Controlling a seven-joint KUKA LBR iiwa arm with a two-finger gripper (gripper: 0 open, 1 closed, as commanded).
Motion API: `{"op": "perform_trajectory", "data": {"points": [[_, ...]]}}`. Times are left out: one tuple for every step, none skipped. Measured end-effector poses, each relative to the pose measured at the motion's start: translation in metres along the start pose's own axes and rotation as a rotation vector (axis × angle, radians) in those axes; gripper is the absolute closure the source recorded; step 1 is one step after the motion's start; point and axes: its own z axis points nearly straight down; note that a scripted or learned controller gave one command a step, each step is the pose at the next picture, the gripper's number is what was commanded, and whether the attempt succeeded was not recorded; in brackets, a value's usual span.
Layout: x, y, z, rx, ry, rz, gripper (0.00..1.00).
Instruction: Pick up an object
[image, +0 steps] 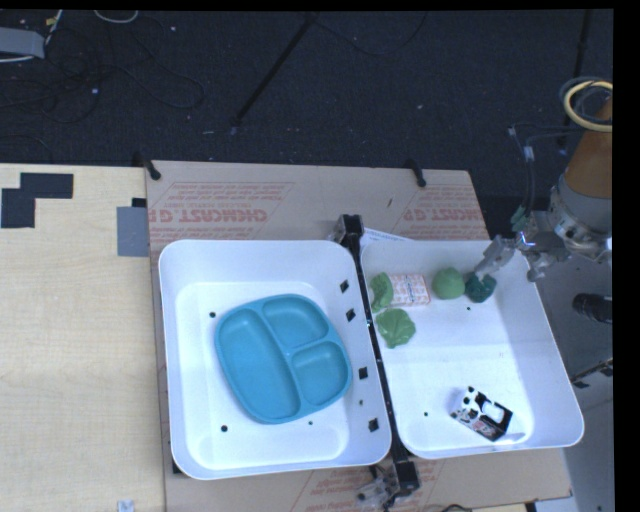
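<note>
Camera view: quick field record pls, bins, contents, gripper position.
left bin: holds a blue divided plate
right bin: two green leafy pieces, a small pink-white packet, a light green ball, a dark teal object, a black-and-white item near the front corner
gripper: over the far right part of the right bin, above the dark teal object
grasp: nothing seen held
under bins: cardboard sheet

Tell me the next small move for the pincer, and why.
Probably lower slightly and close. The pincer hangs at the right bin's far edge, right over the dark teal object, beside the green ball. Nothing sits visibly between its tips yet, so that object looks the nearest target.
</note>
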Motion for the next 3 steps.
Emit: {"op": "perform_trajectory", "data": {"points": [[0.000, 0.003, -0.009, -0.015, -0.004, -0.002, 0.00], [0.004, 0.000, 0.055, -0.008, -0.001, -0.003, 0.00], [0.004, -0.001, 0.098, -0.009, -0.002, -0.003, 0.00]]}}
